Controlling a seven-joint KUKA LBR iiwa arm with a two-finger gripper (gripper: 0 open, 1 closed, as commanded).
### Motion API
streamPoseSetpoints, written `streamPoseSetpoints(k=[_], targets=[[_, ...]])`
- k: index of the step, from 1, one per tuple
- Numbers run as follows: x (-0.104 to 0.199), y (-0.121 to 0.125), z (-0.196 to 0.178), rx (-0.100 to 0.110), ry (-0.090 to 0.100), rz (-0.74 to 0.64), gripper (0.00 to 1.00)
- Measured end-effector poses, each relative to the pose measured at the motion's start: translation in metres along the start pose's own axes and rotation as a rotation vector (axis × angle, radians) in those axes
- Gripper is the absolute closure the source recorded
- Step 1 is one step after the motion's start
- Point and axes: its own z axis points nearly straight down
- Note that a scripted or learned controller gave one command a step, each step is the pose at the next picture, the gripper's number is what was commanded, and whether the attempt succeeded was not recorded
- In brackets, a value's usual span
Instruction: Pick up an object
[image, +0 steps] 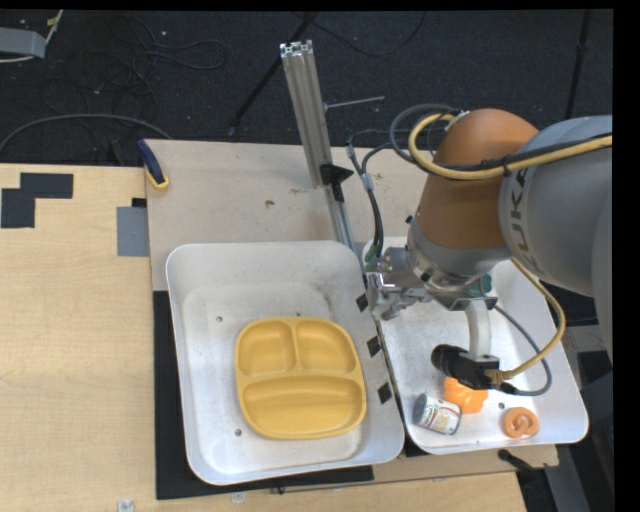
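Orange lump (466, 397): near end of the right bin (566, 395), just beside a small tin (437, 414) and an orange ring (519, 423)
End effector (392, 290): by the bin's left wall, apart from all three; honestly can't tell if it's spread or closed
Arm: wrist bent down over the bin
Guess: needs to head toward the near-right corner

The yellow divided plastic tray (300, 378) looks smooth with a soft sheen. The left shallow white plastic bin (200, 330) is matt and faintly scuffed, and the right shallow white plastic bin (560, 395) is matt too. The small cylindrical tin (437, 414) has a shiny metal end. The small orange ring (518, 423) looks matt. My orange wrist band (480, 150) is glossy. The slotted aluminium post (303, 110) is bare metal, and the pale wooden benchtop (70, 350) is matt.
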Motion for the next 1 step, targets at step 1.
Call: streamPoseSetpoints(k=[1], targets=[[0.0477,0.0012,0.0031,0.000,-0.001,0.000,1.00]])
